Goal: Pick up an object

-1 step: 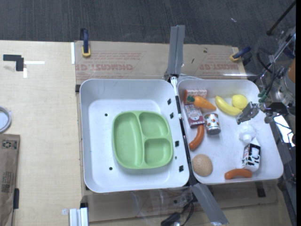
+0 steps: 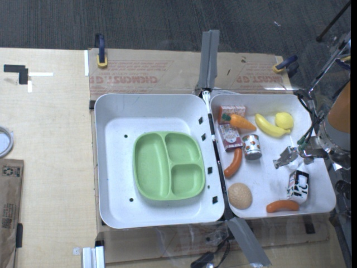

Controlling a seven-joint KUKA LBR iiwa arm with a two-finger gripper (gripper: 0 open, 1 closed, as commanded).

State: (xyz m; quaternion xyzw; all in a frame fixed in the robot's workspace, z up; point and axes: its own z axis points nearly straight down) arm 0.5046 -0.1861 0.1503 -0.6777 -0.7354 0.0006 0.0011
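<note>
Gripper (image 2: 285, 158) sits low in the right bin (image 2: 268, 98), lower right of frame; cannot tell its state. Milk carton (image 2: 299, 185) lies just below it, sausage (image 2: 282, 206) beneath. Green tray (image 2: 169, 166) occupies the left bin (image 2: 111, 149).

Arm (image 2: 341, 119): cut off by right frame edge; only the orange band and part of the wrist are in frame.
Gripper (image 2: 285, 158): small, blurred; finger state not readable.
Tape roll (image 2: 4, 143): left edge, cropped to a partial ring.
Brown paper bag (image 2: 10, 202): lower left, cropped; print illegible.
Red box (image 2: 229, 128): partly covered by carrot (image 2: 243, 122); label unreadable, possibly a snack pack.
</note>
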